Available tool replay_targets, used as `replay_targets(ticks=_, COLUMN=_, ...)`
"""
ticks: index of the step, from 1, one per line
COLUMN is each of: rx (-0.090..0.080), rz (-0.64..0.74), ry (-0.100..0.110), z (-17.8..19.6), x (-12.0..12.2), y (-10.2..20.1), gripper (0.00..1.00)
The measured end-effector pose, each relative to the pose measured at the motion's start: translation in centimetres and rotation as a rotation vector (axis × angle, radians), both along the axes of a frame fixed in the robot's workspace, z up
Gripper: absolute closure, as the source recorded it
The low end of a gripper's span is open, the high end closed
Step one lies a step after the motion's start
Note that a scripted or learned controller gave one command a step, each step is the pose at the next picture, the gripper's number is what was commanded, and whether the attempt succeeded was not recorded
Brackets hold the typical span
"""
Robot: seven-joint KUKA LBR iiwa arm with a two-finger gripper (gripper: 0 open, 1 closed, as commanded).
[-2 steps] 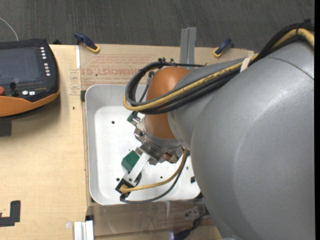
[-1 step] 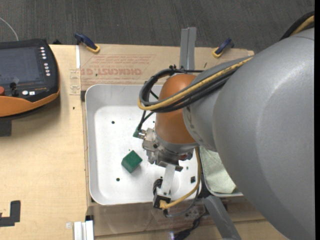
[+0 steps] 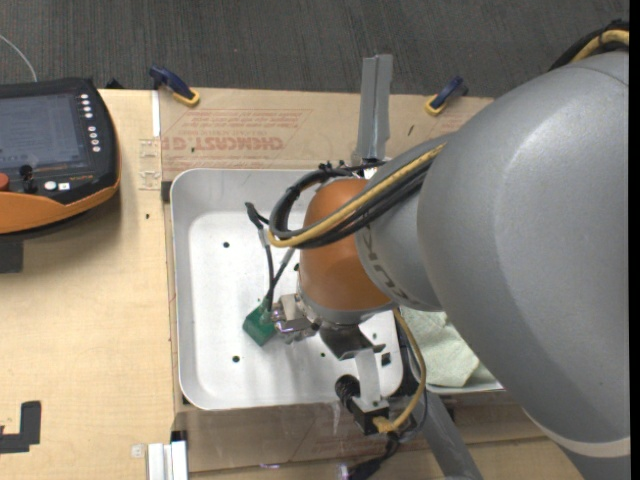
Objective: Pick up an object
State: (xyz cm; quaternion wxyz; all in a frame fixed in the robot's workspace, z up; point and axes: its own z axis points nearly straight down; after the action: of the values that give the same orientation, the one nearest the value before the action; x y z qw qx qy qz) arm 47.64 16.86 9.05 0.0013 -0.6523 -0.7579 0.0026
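- A teach pendant lies at the far left of the bench, well apart from the bins; its shell is orange and black, with a grey screen and a column of small round buttons down its right edge.
- The bench top is pale, smooth wood, and a flat brown cardboard sheet with mirrored red lettering lies along its far side.
- Two clamps with blue and orange handles grip the far edge of that sheet: one at its left corner, the other further right.
- The left bin is a shallow white tray with rounded corners and a smooth, slightly glossy floor marked by a few small dark holes.
- A small green object, blocky and matte, rests on the floor of the left bin toward its near side, right of the bin's middle.
- The gripper sits immediately to the right of the green object, appearing to touch it; the metal parts there are small and crowded, so whether its fingers are spread or closed cannot be told.
- Black and yellow cables loop over the orange band above the wrist and hang across the bin.
- A grey upright post rises behind the bins.
- The arm's broad, smooth grey link covers most of the right side, hiding much of the right bin.
- A pale green, soft, crumpled cloth lies below the arm in the right bin.
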Motion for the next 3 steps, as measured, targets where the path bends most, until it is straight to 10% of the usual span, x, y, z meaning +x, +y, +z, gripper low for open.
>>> replay_targets(ticks=1, rx=0.002, rz=0.274, ry=-0.003, z=8.3, x=0.1, y=-3.7, gripper=1.0)
replay_targets(ticks=2, rx=0.003, rz=0.572, ry=-0.001, z=7.1, x=0.1, y=-0.6, gripper=1.0)
replay_targets(ticks=3, rx=0.002, rz=0.354, ry=-0.001, z=5.2, x=0.6, y=-1.7, gripper=1.0)
